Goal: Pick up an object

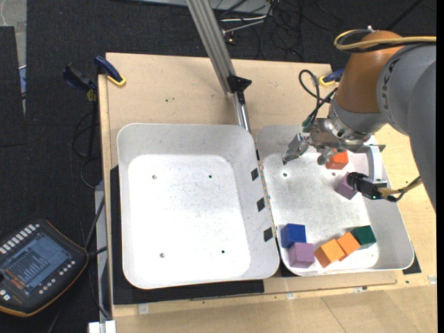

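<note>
Gripper [295,149] on the grey arm with the orange band [368,75] hangs over the upper part of the right shallow white bin [388,255], close to that bin's left wall. Honestly can't tell from this angle what state the claw is in; it's small and dark against the bin floor, and nothing visibly sits in it.

Loose stuff in that right bin: a small orange block [337,160] tucked right under the wrist, a purple cube [345,186] just below it, then a cluster along the near edge: blue cube [293,233], another purple cube [301,254] touching it, an orange cube [331,250] and a dark green cube [363,236] beside that.

Left white bin [132,158] sits touching the right one. Teach pendant with a lit screen [33,263] lies off the bench at bottom left.
</note>
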Motion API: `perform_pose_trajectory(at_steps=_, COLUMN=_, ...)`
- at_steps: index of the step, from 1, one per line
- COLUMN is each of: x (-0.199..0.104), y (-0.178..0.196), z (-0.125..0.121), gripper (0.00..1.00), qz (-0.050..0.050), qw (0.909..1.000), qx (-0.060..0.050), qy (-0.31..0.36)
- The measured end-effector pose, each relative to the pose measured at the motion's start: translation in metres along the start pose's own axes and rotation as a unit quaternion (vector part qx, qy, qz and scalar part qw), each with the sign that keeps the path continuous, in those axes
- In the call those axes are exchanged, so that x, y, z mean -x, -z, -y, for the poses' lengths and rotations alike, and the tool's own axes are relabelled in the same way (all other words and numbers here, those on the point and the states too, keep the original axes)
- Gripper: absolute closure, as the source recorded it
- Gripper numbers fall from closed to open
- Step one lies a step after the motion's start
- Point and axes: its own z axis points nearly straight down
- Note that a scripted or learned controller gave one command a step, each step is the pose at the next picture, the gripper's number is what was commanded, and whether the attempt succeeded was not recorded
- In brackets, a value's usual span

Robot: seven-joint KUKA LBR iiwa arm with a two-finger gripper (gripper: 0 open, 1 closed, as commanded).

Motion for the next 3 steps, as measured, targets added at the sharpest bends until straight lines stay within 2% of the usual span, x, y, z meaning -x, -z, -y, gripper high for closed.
perform_pose_trajectory(at_steps=1, x=-0.001, y=-0.054, z=0.001, gripper=0.00, qz=0.000, qw=1.0000, qx=0.000, qy=0.000)
perform_pose_trajectory(at_steps=2, x=0.000, y=-0.040, z=-0.001, gripper=1.00, qz=0.000, qw=1.0000, qx=0.004, qy=-0.001)
perform_pose_trajectory(at_steps=3, x=-0.003, y=0.004, z=-0.002, gripper=1.00, qz=0.001, qw=1.0000, qx=0.006, qy=0.001)
